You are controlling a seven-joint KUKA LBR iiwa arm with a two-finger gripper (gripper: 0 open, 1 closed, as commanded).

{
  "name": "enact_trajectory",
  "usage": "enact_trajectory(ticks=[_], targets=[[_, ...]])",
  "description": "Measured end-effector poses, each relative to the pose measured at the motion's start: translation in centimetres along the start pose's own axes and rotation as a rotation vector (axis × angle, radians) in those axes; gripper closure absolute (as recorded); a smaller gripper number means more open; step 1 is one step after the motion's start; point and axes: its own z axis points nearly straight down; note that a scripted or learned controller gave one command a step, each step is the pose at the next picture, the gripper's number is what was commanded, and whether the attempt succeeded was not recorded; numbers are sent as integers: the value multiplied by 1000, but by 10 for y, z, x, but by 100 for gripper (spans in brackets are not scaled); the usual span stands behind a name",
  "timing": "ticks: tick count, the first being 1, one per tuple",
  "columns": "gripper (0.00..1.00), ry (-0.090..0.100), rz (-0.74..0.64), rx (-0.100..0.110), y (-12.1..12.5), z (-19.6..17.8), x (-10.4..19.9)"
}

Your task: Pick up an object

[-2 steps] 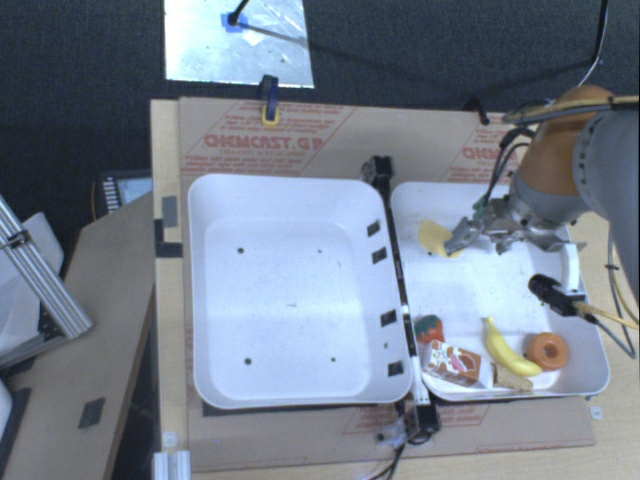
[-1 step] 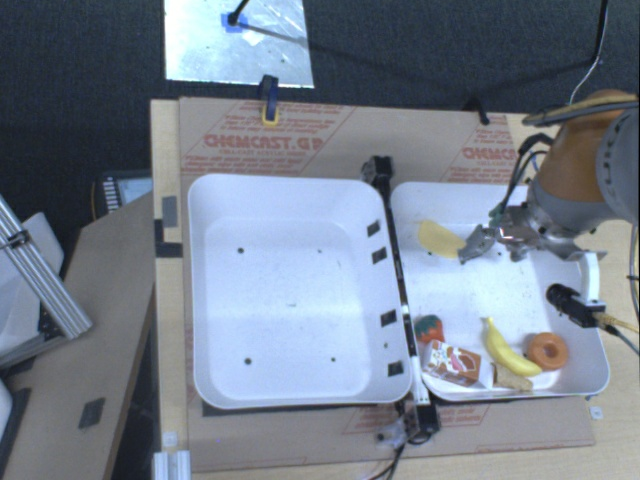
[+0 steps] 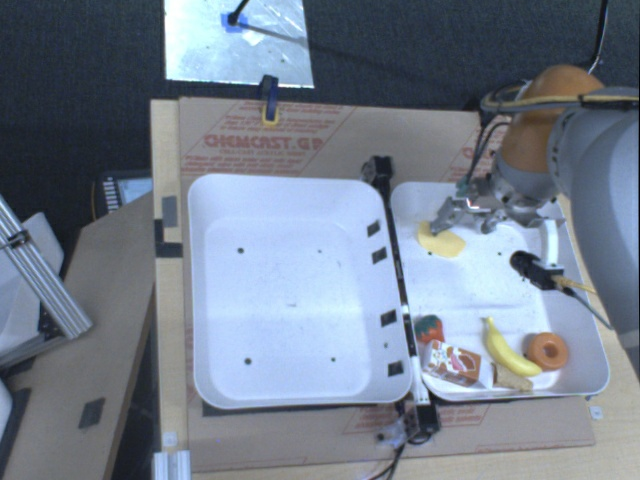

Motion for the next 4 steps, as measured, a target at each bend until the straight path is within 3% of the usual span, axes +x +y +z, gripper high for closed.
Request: enact_trajectory(ticks=[1,2,3,4], targets=[[0,-3,9,-1,-32,-86,-30],[0,2,-1,7,-44,-83,34],[0,0,-1,-6,-38,-187,62],[0,2,0,14,-49,-97,88]])
